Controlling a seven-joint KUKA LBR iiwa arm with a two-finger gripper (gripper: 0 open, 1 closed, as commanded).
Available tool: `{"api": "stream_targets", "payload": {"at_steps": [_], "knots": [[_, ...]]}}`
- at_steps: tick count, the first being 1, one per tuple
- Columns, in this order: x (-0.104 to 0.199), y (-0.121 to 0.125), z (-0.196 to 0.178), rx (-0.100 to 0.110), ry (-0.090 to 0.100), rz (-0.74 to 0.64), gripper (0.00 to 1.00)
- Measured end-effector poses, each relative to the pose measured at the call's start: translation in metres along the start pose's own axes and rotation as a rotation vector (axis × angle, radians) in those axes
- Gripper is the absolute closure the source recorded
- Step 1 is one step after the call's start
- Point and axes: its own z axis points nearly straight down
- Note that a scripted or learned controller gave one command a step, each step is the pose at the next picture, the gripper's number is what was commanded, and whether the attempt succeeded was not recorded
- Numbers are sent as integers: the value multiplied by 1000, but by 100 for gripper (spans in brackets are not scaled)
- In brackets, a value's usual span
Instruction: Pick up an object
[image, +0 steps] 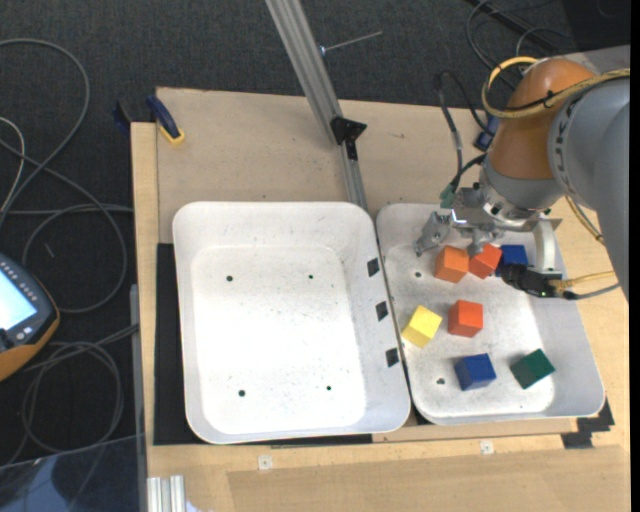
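Note:
The right bin (560, 395) holds several small blocks. At its far end my gripper (455, 240) hangs just above an orange block (452, 265), with a red-orange block (485, 261) and a blue block (514, 255) right beside it. The fingers stand spread apart with nothing held between them. Nearer the front lie a yellow block (422, 326), another orange block (465, 318), a blue block (474, 371) and a dark green block (532, 368).
The left bin (200, 240) sits next to the right one, their rims touching. A slanted metal pole (320, 85) rises behind the bins. Cables run by the arm's wrist at the right bin's far edge.

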Motion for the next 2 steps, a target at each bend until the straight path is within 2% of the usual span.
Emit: {"api": "stream_targets", "payload": {"at_steps": [1, 2], "knots": [[-4, 6, 26, -26, -11, 1, 0], [-3, 9, 12, -35, -10, 1, 100]]}}
